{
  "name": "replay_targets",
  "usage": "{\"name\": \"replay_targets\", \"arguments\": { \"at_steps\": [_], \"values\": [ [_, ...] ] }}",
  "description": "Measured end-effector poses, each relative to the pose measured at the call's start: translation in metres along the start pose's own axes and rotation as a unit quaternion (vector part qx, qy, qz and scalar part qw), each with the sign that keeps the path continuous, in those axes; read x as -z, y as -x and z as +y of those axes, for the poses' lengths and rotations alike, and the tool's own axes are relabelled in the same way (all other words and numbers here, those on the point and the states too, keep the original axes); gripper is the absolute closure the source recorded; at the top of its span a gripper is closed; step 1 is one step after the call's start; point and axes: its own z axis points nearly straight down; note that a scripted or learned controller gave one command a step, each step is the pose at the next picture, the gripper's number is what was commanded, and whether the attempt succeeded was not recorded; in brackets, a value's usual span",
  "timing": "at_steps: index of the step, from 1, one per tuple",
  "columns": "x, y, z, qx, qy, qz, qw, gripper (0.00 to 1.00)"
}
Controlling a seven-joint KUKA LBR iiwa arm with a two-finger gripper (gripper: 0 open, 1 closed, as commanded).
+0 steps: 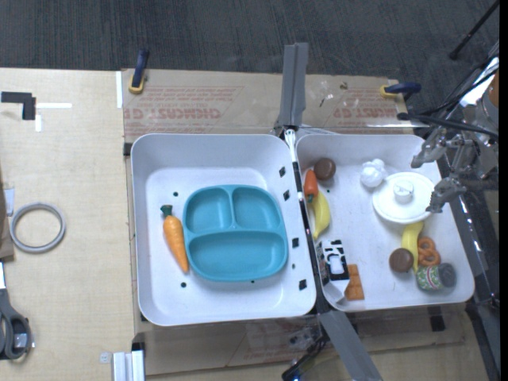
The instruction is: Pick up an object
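The right bin [460,236] holds several small items: a brown ball [324,168], an orange-red piece [310,183], a yellow banana [320,214], a small white lump [371,173], a round white lid [403,198], a second banana [411,238], another brown ball [401,259], an orange pretzel [427,251], a patterned can [432,277], a black-and-white piece [336,260] and an orange block [354,284]. My gripper [429,178] hangs over the bin's right side, just right of the white lid, open with nothing between its fingers.
The left bin [151,213] holds a teal divided plate [236,232] and a carrot [175,240]. A metal divider [294,86] runs between the bins. On the bench at left lie a tape ring [36,227] and scissors [12,333].
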Motion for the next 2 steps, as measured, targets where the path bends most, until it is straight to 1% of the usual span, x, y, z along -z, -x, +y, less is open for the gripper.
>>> {"name": "replay_targets", "arguments": {
  "at_steps": [1, 2],
  "values": [
    [-0.115, -0.025, -0.012, 0.041, 0.0, 0.0, 0.9992, 0.0],
    [-0.15, -0.019, -0.022, 0.017, -0.001, -0.006, 0.9998, 0.0]
  ]
}}
